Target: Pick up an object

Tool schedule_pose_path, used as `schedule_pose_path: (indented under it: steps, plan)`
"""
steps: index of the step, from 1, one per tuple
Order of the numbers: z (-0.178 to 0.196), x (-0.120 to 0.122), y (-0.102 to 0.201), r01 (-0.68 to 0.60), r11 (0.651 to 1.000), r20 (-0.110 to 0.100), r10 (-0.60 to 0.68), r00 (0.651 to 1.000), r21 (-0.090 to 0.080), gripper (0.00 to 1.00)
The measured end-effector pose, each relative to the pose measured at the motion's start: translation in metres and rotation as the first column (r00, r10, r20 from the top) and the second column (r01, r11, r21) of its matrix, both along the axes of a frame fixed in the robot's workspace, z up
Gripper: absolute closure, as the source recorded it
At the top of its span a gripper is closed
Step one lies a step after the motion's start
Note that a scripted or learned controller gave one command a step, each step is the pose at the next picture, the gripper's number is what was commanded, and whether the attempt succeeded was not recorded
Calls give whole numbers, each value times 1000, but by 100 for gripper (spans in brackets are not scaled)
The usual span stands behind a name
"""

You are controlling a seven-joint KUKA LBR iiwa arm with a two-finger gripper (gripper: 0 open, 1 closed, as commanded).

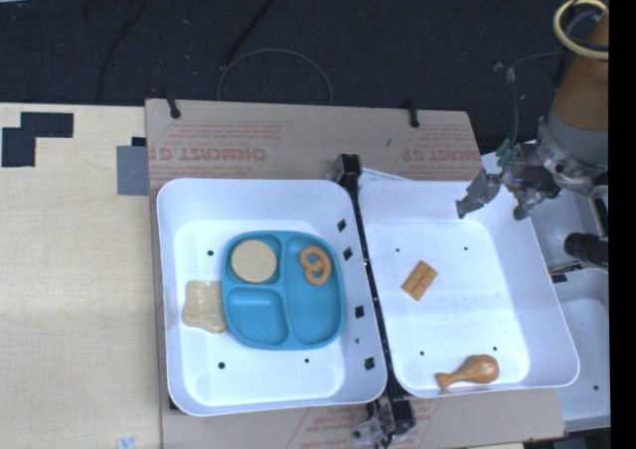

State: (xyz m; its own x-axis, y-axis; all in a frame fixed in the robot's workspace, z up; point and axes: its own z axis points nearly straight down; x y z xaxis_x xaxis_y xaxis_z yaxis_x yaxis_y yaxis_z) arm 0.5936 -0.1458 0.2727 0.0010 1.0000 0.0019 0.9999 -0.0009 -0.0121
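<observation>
Gripper (504, 197) open, empty, at right bin's (532, 283) 1 o'clock corner. Best bet: waffle (418, 280) mid-bin, lying flat; descend straight, fingers straddling its short sides

Two white bins (189, 228) sat side by side on cardboard sheet (258, 144) with reversed red print. Pale wooden bench top (70, 288) lay left, bearing black marks (35, 134) and grey square (130, 169). Cables (273, 60) trailed over dark floor behind.
</observation>
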Motion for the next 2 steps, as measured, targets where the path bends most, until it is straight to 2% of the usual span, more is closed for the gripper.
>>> schedule_pose_path:
  steps: [1, 2]
  plan:
    - [6, 2, 0, -1, 1000, 11, 2, 1000, -2, 0]
    - [-57, -3, 6, -2, 1000, 3, 2, 1000, 0, 0]
